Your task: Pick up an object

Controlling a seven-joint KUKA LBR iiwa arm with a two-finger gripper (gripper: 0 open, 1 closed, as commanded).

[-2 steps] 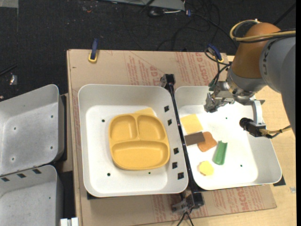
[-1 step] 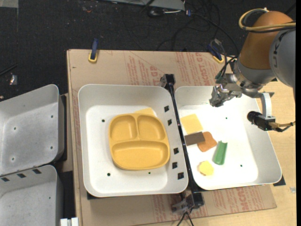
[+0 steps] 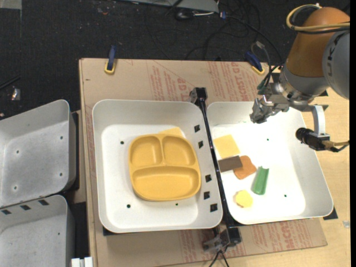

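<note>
**Gripper up at the far side of the right bin, pieces lying nearer**

Closest to me in the right bin (image 3: 311, 202) sits a small yellow round piece (image 3: 243, 198), and just beside it a green block (image 3: 260, 181) lying tilted. A little farther in, an orange piece (image 3: 245, 168) touches a brown block (image 3: 229, 163), and beyond them rests a flat pale yellow square (image 3: 226, 146) close to the divider between the bins. In the left bin (image 3: 111, 204) lies a yellow compartment tray (image 3: 164, 167), three sections, flat on the floor of the bin. Farther back, the gripper (image 3: 260, 114) hangs over the right bin's far edge, well apart from all the pieces; whether it is open or closed I cannot tell from here, and nothing shows in it. Both bins rest on the cardboard-covered worktop (image 3: 144, 79)
</note>
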